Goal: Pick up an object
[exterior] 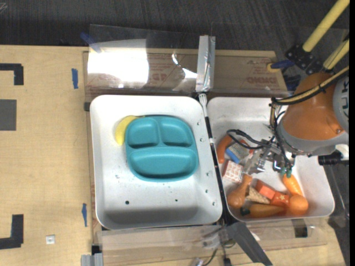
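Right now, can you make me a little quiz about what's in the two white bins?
1. True or false: the teal divided tray lies in the left bin.
2. Which bin is the pincer over? A) left B) right
3. What colour is the thing peeking out from under the tray's left edge?

Key: 1 true. 2 B, the right bin, above the pile of orange toys. 3 Yellow.

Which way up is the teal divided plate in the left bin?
Right side up: the teal divided plate shows its three recessed compartments facing the camera, lying flat in the left bin.
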